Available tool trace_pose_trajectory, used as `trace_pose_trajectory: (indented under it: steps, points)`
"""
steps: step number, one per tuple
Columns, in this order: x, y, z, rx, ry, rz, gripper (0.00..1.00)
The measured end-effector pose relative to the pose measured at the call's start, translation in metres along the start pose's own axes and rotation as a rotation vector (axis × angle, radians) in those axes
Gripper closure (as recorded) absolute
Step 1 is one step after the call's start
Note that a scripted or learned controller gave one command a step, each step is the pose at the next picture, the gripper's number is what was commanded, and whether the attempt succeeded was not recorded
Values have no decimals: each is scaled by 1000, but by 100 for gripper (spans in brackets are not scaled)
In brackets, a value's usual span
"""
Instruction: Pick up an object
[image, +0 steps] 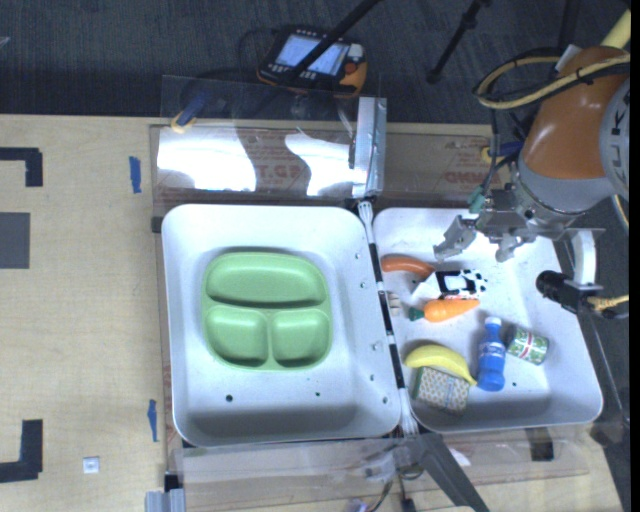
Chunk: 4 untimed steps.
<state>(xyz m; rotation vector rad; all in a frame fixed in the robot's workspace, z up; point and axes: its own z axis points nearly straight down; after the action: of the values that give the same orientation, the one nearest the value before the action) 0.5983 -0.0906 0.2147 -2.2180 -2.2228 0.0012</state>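
Observation:
The right bin (570, 400) holds several small objects: a red-orange sausage (405, 266), a black-and-white item (461, 283), a carrot (450, 310), a blue bottle (491, 352), a green can (527, 347), a banana (438, 358) and a woven brownish block (441, 388). My gripper (478, 244) hangs over the back of this bin, just behind the black-and-white item and right of the sausage. Its fingers are spread open with nothing between them.
The left bin (190, 240) holds a green divided plate (267, 305). A clear plastic sheet (260, 150) and a metal bracket (368, 145) stand behind the bins. The arm's orange band (565, 140) rises at the upper right, with cables around it.

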Motion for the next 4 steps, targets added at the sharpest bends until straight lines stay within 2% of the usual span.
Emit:
trace_pose_trajectory:
  steps: [1,2,3,4]
  points:
    - [-3,-53,128,-8,-1,-91,0]
    - [-22,7,128,-6,-2,-407,0]
    - [-29,-22,128,-5,0,-235,0]
    - [8,-13,30,-3,-1,-76,0]
